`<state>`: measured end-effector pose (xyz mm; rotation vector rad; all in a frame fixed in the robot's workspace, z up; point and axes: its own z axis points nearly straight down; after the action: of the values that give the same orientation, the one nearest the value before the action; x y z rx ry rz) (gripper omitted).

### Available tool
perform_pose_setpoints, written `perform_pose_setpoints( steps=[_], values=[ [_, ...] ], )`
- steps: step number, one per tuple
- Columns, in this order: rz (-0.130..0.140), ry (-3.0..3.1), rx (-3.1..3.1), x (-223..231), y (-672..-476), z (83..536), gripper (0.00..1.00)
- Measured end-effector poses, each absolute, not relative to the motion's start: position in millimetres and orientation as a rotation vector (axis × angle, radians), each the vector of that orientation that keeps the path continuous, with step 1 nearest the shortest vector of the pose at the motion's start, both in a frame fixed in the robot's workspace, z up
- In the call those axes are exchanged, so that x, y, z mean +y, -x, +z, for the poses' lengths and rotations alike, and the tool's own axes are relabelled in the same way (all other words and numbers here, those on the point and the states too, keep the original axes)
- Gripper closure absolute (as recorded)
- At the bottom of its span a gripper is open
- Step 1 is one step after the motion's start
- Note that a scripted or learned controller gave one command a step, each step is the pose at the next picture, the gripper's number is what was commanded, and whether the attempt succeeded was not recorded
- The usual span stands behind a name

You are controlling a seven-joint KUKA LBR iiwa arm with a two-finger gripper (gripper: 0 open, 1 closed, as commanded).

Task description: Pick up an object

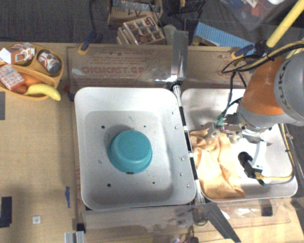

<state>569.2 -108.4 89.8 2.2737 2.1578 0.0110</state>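
A blue bowl [130, 151] sits upside down in the left bin [91, 105]. The gripper [232, 130] is over a yellow cloth [215, 166] in the right bin [202, 103].

Bowl [130, 151] in left bin [91, 105]; cloth [215, 163] in right bin [202, 100].

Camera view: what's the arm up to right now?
The arm's gripper is down in the right bin, at the top edge of a crumpled orange cloth. Whether it has the cloth can't be told. A teal bowl sits upside down in the left bin, untouched.
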Motion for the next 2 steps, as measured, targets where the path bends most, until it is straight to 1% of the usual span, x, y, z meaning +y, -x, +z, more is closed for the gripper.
perform_pose_setpoints(
  steps=[1,2],
  values=[
    [0.018,-2.277,2.151,-109.4,-570.5,100.6,1.00],
    [0.000,-2.247,2.196,-103.4,-557.8,111.1,1.00]
  ],
)
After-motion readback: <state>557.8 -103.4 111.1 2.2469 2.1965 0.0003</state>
